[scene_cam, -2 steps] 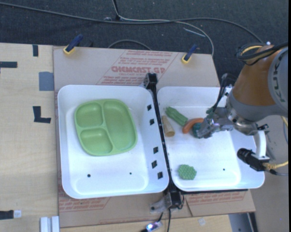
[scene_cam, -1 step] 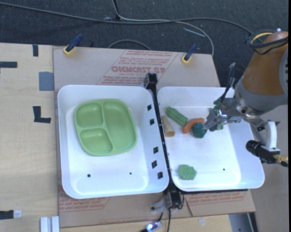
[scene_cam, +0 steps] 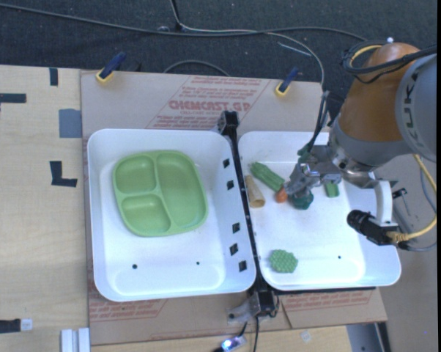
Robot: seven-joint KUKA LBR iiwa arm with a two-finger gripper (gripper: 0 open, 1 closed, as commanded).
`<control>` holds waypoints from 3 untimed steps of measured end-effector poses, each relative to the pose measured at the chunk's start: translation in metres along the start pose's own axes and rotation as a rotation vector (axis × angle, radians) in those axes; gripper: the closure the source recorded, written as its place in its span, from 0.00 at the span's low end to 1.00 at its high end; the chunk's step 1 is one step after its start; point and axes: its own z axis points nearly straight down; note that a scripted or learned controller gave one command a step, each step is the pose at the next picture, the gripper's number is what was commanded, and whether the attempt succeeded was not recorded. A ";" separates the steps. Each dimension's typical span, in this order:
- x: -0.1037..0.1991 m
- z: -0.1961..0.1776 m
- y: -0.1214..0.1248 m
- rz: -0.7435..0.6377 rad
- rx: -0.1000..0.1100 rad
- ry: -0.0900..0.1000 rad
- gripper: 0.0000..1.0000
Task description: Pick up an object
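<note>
The grey arm with the orange band [scene_cam: 378, 86] is reaching in from the right of the frame and is positioning its pincer [scene_cam: 301, 191] low over the upper middle of the right shallow white bin [scene_cam: 352, 270]. Whether the pincer is standing apart or together cannot be told from this view.

A small dark teal rounded object [scene_cam: 303, 202] is lying directly beneath the pincer tip, with a small orange piece [scene_cam: 280, 195] just beside it on the left. A long green ridged piece [scene_cam: 266, 175] is lying at a slant further left, and a tan cylindrical piece [scene_cam: 255, 193] is resting near the divider. A small green block [scene_cam: 332, 189] is sitting right of the pincer. A green knobbly round object [scene_cam: 283, 261] is lying alone near the lower edge.

The left shallow white bin [scene_cam: 162, 277] is holding a light green divided plastic plate [scene_cam: 160, 193]. Both bins are resting on the worktop [scene_cam: 30, 218].
</note>
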 end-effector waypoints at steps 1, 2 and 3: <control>0.052 -0.006 0.014 -0.001 0.000 0.000 1.00; 0.098 0.009 0.037 0.000 0.001 -0.001 1.00; 0.154 0.003 0.051 -0.001 0.000 0.000 1.00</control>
